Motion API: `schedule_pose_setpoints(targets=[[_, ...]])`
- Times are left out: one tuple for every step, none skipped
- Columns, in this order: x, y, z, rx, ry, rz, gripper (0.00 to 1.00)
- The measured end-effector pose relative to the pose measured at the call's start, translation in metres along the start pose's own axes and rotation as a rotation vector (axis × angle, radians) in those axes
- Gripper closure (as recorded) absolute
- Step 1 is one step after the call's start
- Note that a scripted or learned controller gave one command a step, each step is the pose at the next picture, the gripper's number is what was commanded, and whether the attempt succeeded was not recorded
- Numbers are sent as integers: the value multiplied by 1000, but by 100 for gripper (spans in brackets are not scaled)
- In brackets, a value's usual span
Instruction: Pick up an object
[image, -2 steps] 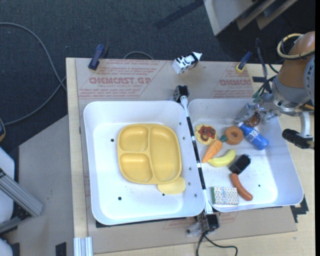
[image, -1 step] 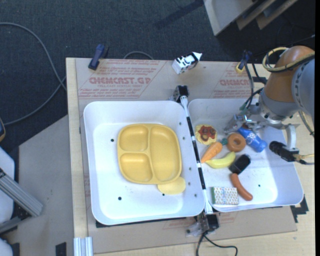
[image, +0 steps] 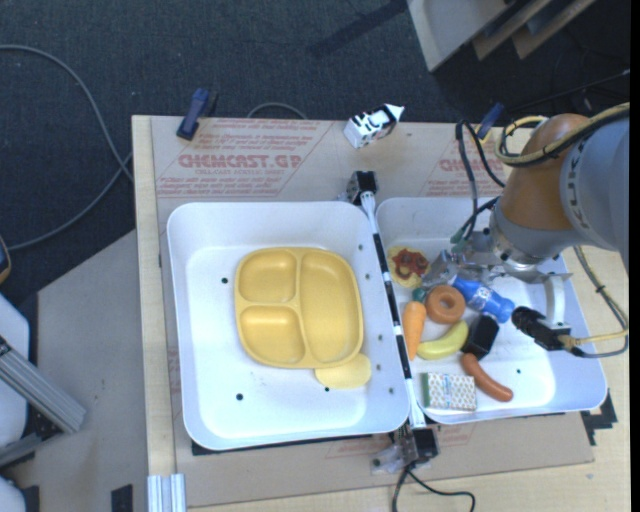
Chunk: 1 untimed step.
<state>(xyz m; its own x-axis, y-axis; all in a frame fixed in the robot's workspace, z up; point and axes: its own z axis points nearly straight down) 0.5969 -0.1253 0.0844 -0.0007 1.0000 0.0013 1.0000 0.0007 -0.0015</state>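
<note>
Gripper (image: 452, 268) seemingly over right bin (image: 580, 385)

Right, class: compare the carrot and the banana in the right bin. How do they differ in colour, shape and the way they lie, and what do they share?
The carrot is orange; the banana is yellow. The carrot is straight and tapers to a point; the banana is curved and blunt-ended. The carrot lies along the bin's left wall, running up and down the picture; the banana lies more across it, beside the carrot. Both are toy foods in the right bin, lying flat.

toys crowd the right bin (image: 580, 385): pretzel (image: 408, 264), donut (image: 444, 304), carrot (image: 413, 327), banana (image: 443, 345), sausage (image: 487, 378).
</note>
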Motion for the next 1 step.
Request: schedule_pose_setpoints(targets=[[1, -27, 0, 0, -1, 1, 0]])
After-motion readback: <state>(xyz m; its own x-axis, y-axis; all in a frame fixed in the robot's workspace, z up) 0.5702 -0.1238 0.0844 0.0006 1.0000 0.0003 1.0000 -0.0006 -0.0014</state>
